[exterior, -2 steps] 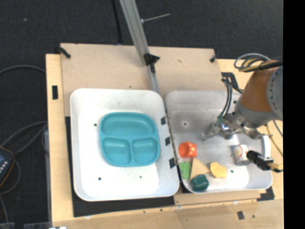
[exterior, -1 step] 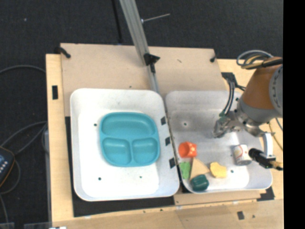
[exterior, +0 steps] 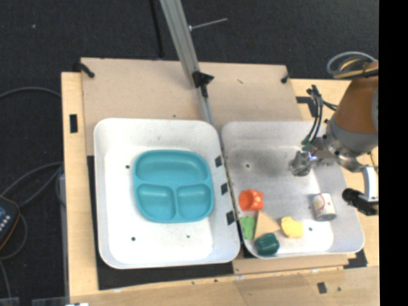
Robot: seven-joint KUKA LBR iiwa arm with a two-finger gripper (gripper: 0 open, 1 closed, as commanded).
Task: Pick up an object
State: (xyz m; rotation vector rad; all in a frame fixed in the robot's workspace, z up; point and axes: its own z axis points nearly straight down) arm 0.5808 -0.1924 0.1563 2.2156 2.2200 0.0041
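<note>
Two white bins sit side by side; the left bin [exterior: 115,190] bears a teal tray [exterior: 173,185]; in the right bin [exterior: 274,145] our gripper [exterior: 301,163] hovers over bare floor, its opening impossible to judge, nothing visibly held; we should descend squarely over the isolated can [exterior: 323,206], well apart from the small orange piece [exterior: 251,200].

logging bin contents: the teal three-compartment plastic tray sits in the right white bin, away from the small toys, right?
Not quite. The camera view shows the teal three-compartment plastic tray in the left white bin; the small toys lie in the right white bin, away from it.
</note>
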